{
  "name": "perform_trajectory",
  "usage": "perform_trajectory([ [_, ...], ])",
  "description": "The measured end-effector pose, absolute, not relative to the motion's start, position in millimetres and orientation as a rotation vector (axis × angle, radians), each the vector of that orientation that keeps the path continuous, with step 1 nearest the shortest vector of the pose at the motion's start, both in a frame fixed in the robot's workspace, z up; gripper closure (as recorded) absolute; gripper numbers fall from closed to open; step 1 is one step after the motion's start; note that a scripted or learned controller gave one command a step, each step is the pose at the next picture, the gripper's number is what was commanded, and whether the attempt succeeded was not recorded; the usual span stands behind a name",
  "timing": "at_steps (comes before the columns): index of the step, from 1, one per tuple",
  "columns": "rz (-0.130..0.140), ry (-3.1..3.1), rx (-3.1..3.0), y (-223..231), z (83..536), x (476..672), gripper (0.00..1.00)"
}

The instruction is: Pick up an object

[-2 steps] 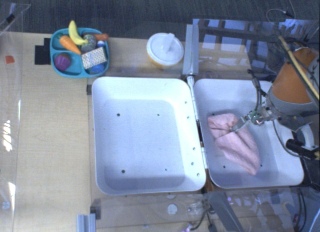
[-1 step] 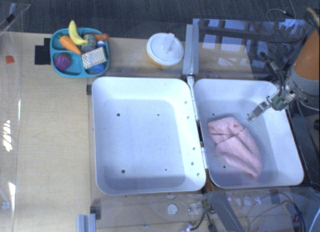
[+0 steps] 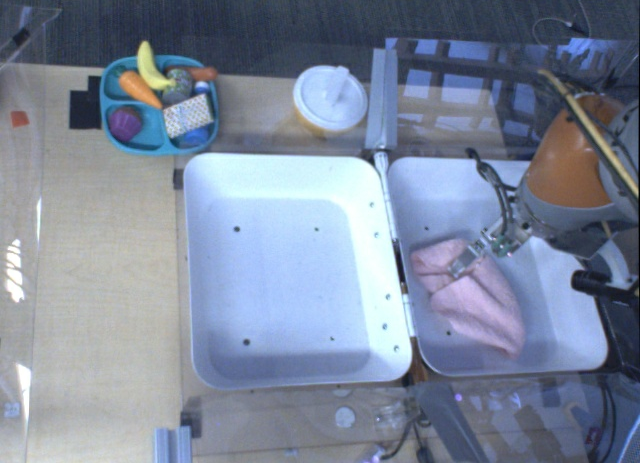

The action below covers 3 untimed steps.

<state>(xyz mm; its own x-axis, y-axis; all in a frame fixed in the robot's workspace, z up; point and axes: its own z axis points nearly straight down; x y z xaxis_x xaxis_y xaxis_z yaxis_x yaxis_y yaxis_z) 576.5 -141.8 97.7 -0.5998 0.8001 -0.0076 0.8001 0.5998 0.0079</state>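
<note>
Left bin (image 3: pixel 285 271): a shallow white plastic tray with rounded corners, taken here as the landmark. Nothing is seen lying in it; it is judged to be kept as the receiving side.

Right bin (image 3: pixel 560 351): a matching white tray, set directly right of the left bin, edge to edge, so that objects can be carried across a short gap.

Arm (image 3: pixel 570 166): grey with an orange band, reaching in from the right of the left bin, over the right bin's far half, angled down toward the cloth.

Pink cloth (image 3: pixel 475 301): a soft, crumpled pink fabric piece, lying in the right bin just right of the left bin's edge. It is the task's object and rests on the bin floor, judged not yet lifted.

Gripper (image 3: pixel 470 263): small metal two-finger tool, lowered onto the cloth's upper fold. Whether it is open or closed on the fabric cannot be told.

Blue divided tray (image 3: pixel 110 101): holding toy foods, set beyond the left bin's far-left corner, out of reach.

Yellow lidded cup (image 3: pixel 330 99): placed beyond the left bin's far-right corner.
</note>
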Motion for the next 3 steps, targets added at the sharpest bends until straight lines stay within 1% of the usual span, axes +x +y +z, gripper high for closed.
perform_trajectory([
  [1, 0.011, 2.728, 1.528, -107.3, 91.2, 607.3, 0.00],
  [2, 0.017, 2.728, 1.523, -105.4, 103.1, 609.4, 1.00],
  [3, 0.004, 2.329, 2.102, -48.1, 186.2, 669.9, 1.00],
])
